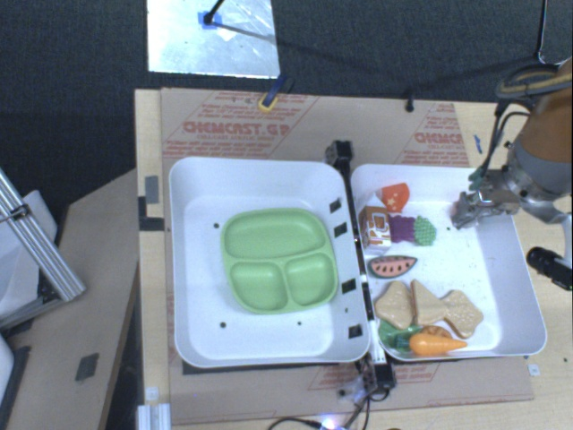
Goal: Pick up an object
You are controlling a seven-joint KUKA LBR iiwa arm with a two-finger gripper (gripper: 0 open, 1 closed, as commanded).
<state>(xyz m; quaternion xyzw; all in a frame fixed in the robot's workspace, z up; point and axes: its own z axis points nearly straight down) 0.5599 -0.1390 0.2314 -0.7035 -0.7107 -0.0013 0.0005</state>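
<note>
The right bin (510, 276) holds toy food: a red-orange piece (395, 195), a small printed box (375, 227), purple grapes with green leaves (412, 230), a watermelon slice (392, 265), three tan bread pieces (428, 306), and an orange carrot (436, 342) over something green. My gripper (467, 210) hangs over the bin's upper right part, to the right of the grapes. Nothing shows between its fingers.
The left bin (192, 240) carries a green divided plate (277, 260). A black divider with clips (352, 258) runs between the bins. A metal sheet (213, 25) lies beyond the bench, and cables (515, 83) hang near the arm at the right.
</note>
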